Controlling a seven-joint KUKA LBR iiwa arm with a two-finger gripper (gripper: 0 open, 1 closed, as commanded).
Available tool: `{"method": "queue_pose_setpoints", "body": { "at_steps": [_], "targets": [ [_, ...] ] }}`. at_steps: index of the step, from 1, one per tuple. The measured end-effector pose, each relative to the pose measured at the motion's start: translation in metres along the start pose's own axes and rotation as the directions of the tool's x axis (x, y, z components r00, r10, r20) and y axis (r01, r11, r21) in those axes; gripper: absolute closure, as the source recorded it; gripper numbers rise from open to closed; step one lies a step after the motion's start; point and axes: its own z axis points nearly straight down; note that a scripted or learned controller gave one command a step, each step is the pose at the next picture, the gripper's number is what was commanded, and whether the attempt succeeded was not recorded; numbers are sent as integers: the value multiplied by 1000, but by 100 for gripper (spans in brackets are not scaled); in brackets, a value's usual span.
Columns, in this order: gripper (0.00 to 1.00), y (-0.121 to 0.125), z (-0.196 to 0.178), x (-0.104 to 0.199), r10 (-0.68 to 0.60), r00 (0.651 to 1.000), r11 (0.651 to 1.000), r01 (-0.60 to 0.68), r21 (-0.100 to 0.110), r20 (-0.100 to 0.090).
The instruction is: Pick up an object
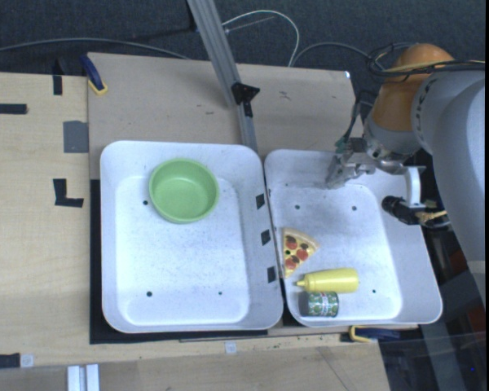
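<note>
Yellow mustard bottle (329,281) touching green can (319,304), labels unreadable; gripper (340,172) over right bin (407,243) far edge.

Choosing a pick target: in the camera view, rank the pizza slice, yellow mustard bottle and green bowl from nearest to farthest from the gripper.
From the gripper, at the right bin's far edge:
1. Pizza slice, right bin, by its left wall.
2. Yellow mustard bottle, right bin's near end.
3. Green bowl, left bin.

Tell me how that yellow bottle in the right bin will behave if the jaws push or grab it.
The yellow bottle lies on its side, so a nudge would probably roll it. It looks like light plastic, likely smooth and slippery. The green can sits right against it and may shift too.
</note>
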Motion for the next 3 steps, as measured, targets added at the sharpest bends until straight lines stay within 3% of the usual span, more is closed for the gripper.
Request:
{"method": "queue_pose_setpoints", "body": {
  "at_steps": [3],
  "targets": [
    [100,13,-160,-2,2,1000,1000,-2,-6,-1]
  ]
}}
